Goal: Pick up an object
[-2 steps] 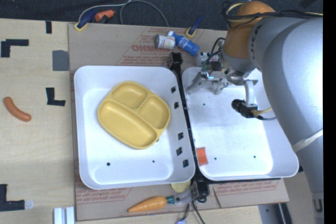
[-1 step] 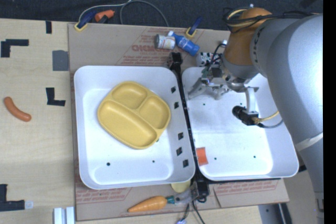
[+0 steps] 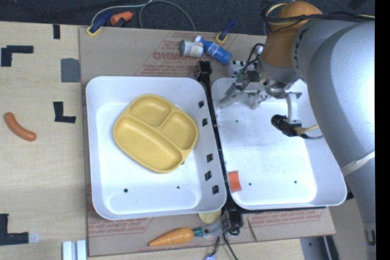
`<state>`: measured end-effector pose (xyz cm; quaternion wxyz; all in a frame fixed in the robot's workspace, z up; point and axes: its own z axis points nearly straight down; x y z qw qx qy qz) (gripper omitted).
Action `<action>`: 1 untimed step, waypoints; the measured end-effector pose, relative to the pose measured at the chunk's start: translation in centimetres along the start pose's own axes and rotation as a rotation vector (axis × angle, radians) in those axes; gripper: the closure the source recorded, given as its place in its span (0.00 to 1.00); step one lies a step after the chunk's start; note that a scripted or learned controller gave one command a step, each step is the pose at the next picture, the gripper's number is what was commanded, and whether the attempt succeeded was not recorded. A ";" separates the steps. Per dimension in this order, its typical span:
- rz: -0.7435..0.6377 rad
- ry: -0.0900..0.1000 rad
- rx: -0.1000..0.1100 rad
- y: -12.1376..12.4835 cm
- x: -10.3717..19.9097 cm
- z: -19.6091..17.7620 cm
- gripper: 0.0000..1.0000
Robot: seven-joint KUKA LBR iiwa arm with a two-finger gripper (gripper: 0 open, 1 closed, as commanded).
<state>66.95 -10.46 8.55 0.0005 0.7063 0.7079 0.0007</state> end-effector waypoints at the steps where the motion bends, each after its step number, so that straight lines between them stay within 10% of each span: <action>1: 0.001 -0.003 0.001 -0.1 0.6 0.0 0.00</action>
